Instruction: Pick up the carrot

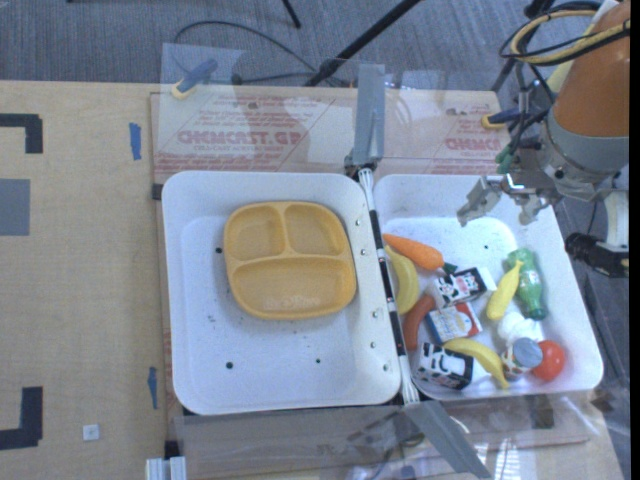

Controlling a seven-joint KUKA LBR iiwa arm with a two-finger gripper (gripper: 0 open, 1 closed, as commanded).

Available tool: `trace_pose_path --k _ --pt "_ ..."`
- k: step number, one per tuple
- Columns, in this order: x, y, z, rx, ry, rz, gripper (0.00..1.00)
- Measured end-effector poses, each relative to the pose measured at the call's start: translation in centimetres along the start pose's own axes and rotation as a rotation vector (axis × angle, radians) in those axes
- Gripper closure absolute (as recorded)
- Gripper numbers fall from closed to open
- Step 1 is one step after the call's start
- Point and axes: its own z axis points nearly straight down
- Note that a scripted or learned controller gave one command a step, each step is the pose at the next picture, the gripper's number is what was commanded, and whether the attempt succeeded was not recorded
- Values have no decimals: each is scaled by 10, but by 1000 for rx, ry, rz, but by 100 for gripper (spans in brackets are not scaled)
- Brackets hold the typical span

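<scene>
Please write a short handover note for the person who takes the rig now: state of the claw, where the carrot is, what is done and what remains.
Claw: open, holding nothing, above the far part of the right bin.
Carrot: lies in the right bin near its left wall, beside a banana, apart from the claw.
Yellow divided plate sits in the left bin.
Done: nothing gripped yet.
Left: move the claw to the carrot, lower, close on it, lift.

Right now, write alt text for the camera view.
The gripper hangs open above the right bin's far end, holding nothing; the carrot lies below it beside a banana, among other toy food. The left bin holds a yellow divided plate.
</scene>
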Motion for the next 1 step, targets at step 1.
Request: trace_pose_path --k 1 --pt "58 0 62 0 0 -156 0"
